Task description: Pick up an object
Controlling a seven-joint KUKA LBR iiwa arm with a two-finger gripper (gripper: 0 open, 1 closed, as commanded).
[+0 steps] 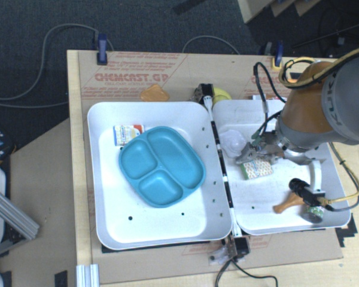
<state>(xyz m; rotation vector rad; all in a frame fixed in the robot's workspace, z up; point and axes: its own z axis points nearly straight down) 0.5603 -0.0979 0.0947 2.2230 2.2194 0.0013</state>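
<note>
A: Caught the gripper (252, 154) down low in the right bin (257, 213), across the divide from the blue plate (161, 165), on the view's right of it.

B: Saw the same. Could not tell how the jaws stood, apart or closed; hidden under the grey wrist from this angle.

A: Spotted the green-and-white packet (258, 170) lying flat, right against the gripper tip in the view and on the same side of the plate.

B: Could not say whether touching it or just above it.

A: Picked out a clear plastic piece (232, 141) nearer the plate than the packet, just over the divide.

B: And a brown wooden handle (285, 206), farther from the plate than either, well apart from the packet.

A: Back to the plate itself: sat open side up in the left bin (107, 208), turned at a slant, three compartments showing.

B: Noted a small printed card (125, 134) touching the plate's far-left rim.

A: Past the plate's far edge, outside the bins, found an orange piece (154, 92) on the brown printed sheet (131, 70).

B: Also a yellow thing (220, 94), beyond the plate's far-right corner.
</note>
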